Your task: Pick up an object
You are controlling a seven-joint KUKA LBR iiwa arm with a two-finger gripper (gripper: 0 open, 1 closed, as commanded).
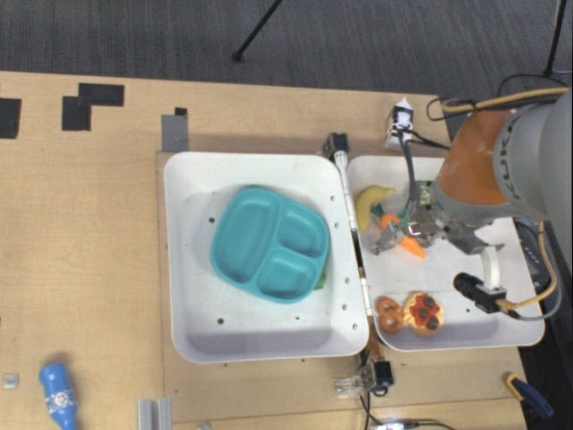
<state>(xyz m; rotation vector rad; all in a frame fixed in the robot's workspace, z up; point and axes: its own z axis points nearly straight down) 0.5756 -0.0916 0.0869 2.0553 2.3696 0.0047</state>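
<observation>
Four small items share the right bin (466,340) with the gripper (398,233).

1. Orange carrot-shaped piece (413,247): lies on the bin floor, tilted, just beside the gripper on its lower-right side in the view. Contact cannot be told.
2. Yellow banana (372,202): lies just beside the gripper, up and to the view's left, close to the wall between the two bins.
3. Brown ring-shaped piece (389,313): sits near the bin's front wall, well below the gripper in the view.
4. Round tart with dark spots (423,313): sits touching or almost touching the ring, on its right.

Gripper state: cannot be told, as the wrist and cabling hide the tip. Nothing is seen held.

Grey arm with orange band (474,164): reaches in from the view's right, over the right bin's far half.

Left bin (192,240): holds a teal divided plate (271,243), well apart from the gripper, across the dividing wall.

Bench (81,267): carries a blue object (58,392) near the view's lower-left corner.
</observation>
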